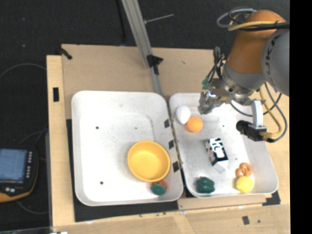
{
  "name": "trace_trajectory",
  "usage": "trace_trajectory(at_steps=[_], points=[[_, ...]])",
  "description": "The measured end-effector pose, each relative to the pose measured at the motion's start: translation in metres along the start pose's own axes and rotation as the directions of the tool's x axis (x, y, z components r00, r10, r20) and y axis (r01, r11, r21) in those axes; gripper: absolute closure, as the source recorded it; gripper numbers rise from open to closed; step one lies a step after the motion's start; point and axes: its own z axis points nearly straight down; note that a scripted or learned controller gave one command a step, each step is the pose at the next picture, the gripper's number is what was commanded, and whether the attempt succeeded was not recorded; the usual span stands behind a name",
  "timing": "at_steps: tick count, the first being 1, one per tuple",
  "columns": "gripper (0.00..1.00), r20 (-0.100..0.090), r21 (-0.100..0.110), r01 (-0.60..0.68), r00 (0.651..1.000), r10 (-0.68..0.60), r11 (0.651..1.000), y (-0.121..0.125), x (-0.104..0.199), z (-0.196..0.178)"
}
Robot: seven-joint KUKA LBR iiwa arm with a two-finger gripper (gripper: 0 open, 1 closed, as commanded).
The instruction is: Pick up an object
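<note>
Camera view — fingers (pixel 206 104) above orange ball (pixel 195 125), grip state unclear, nothing visibly held.

Evenly and fairly brightly lit from overhead, with soft, short shadows under the yellow bowl (pixel 148 160) and along the bin rims. Washed out to near pure white on the white bins (pixel 107 116) (surface detail mostly lost). Dark and underexposed on the floor around the table (pixel 97 67). Slightly soft and grainy throughout, small items lacking crisp edges.
</note>
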Motion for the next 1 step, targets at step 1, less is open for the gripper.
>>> trace_trajectory(at_steps=[1], points=[[1.0,0.001,0.001,-0.001,1.0,0.001,1.0,-0.0217,0.0522,0.0038]])
